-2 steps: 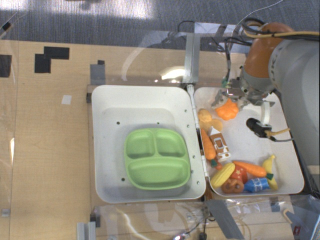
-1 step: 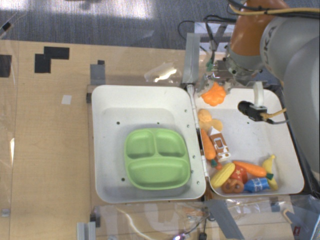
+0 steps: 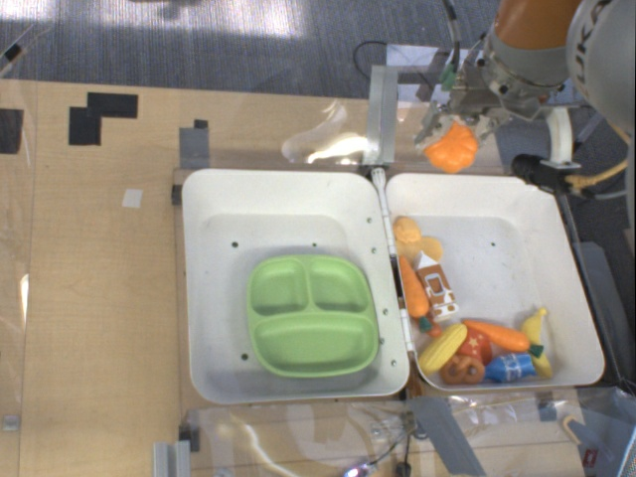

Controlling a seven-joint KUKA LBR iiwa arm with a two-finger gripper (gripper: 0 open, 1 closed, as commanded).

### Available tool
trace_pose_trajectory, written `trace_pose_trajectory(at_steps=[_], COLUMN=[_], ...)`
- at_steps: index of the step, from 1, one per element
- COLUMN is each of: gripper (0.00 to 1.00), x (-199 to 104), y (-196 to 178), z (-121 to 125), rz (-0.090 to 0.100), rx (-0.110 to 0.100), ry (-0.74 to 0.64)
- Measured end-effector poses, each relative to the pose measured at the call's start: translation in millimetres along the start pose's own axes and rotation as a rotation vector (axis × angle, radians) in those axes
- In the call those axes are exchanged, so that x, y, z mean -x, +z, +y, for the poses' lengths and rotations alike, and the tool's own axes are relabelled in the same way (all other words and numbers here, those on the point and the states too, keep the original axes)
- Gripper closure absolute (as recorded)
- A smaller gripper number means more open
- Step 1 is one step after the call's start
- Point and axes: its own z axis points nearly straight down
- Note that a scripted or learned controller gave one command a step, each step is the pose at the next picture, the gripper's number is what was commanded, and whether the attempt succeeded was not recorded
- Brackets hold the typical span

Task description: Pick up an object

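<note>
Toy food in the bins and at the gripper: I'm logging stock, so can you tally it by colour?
Orange: 3, one at the gripper, the orange toy, and two carrots
Yellow: 3, corn, banana, pale piece
Red: 1, tomato
Blue: 1, can
Brown: 1, pretzel
Total: 9

Light wooden bench (image 3: 89, 296), grey ribbed floor (image 3: 248, 13) beyond, glare patches.

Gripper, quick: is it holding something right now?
Gripper: closed on the orange toy, lifted above the far edge of the right bin.
</note>
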Motion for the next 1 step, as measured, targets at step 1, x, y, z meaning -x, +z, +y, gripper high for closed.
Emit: trace_pose_trajectory(at_steps=[1], gripper=[1.00], x=[-26.3], y=[59.3], z=[-31.8], rz=[0.001], rx=[-0.003], ry=[-0.219])
